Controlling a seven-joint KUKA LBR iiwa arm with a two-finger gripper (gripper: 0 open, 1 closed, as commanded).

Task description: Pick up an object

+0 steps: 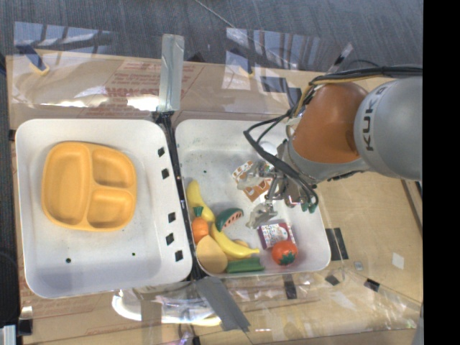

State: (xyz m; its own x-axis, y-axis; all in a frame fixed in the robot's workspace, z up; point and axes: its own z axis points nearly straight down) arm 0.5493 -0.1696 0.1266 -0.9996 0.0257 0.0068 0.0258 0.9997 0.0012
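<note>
The claw (267, 208) hangs low over the right bin (215, 131), and its fingertips blur into the clutter beneath; whether they stand wide or narrow cannot be told, and no item shows between them. The wrist and its cables (277, 131) cover part of the bin floor behind the claw.

Far left of the claw, in the left bin (29, 264), lies a yellow divided plate (88, 185). A black divider strip (172, 192) separates the two bins. Just left of the claw lie a banana (219, 230), a small orange (200, 229), a watermelon slice (230, 217), a tan pear-shaped piece (210, 256) and a green piece (246, 266). Directly behind the claw lies a crumpled snack wrapper (251, 178). Just in front of it lie a small pink packet (274, 233) and a tomato (284, 252), touching one another.

The arm (381, 128) enters from the right, its orange band (325, 124) above the wrist, wrist angled down toward the bin centre.
</note>
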